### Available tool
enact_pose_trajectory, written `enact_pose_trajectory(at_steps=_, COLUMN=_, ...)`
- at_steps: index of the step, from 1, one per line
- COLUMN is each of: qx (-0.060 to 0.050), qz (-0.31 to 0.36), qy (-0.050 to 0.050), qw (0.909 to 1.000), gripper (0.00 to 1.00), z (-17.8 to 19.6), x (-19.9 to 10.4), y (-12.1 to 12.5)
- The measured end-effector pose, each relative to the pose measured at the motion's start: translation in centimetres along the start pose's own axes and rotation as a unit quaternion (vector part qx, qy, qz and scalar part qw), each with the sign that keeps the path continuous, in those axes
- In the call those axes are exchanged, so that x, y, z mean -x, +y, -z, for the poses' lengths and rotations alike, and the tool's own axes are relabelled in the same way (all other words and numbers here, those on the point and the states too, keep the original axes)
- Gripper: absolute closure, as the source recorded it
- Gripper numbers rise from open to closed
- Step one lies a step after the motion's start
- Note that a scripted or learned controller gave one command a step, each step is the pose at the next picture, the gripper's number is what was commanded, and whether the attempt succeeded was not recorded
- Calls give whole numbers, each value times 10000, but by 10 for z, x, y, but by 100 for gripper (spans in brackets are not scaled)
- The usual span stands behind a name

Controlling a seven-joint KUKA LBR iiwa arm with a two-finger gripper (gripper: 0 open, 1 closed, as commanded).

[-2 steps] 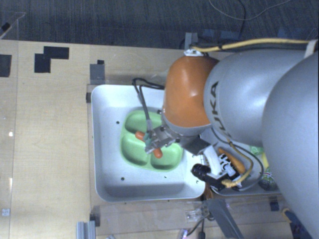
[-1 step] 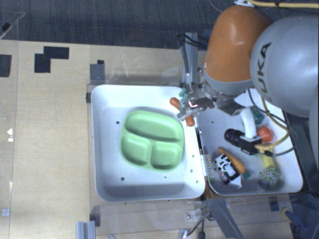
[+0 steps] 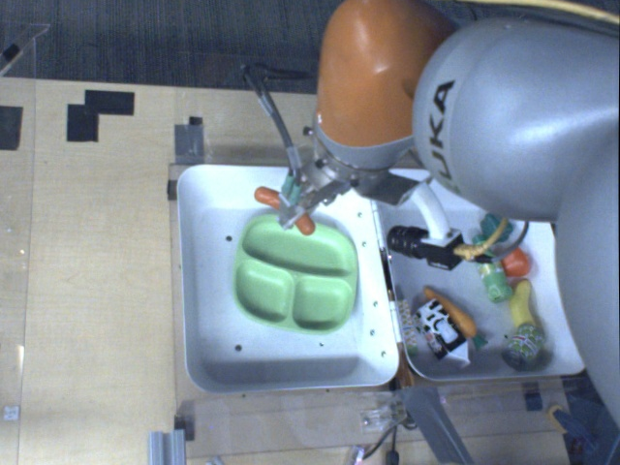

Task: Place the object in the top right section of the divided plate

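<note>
Item 1: orange carrot-like object (image 3: pixel 287 209), which we log between the fingers of the gripper (image 3: pixel 294 204), clenched on its middle. Location: over the back rim of the green divided plate (image 3: pixel 295 274) in the left bin (image 3: pixel 208 289). Long axis: upper-left to lower-right. Status: we judge it lifted (not yet released); placing in the top right section remains.

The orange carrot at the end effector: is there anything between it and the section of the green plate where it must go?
Nothing visible blocks it. The carrot sits at the end effector, right over the upper edge of the green divided plate. The plate's sections look bare. The other items lie in the right bin.
</note>
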State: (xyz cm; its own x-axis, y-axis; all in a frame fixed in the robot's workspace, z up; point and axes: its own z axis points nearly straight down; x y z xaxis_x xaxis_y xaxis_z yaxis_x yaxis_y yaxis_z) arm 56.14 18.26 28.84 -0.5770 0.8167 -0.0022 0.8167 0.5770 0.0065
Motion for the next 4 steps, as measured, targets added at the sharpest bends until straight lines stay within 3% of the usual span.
enact_pose_trajectory(at_steps=1, qx=-15, qz=1250, qy=11, qw=9921, gripper=100, z=-75, x=-19, y=-78)
enact_pose_trajectory(at_steps=2, qx=11, qz=1402, qy=-11, qw=9901, gripper=100, z=28, x=84, y=-3)
enact_pose_trajectory(at_steps=3, qx=-19, qz=-11, qy=10, qw=10000, gripper=100, z=-108, x=-36, y=13)
enact_pose_trajectory(at_steps=4, qx=13, qz=-24, qy=-5, qw=10000, gripper=100, z=-42, x=43, y=68)
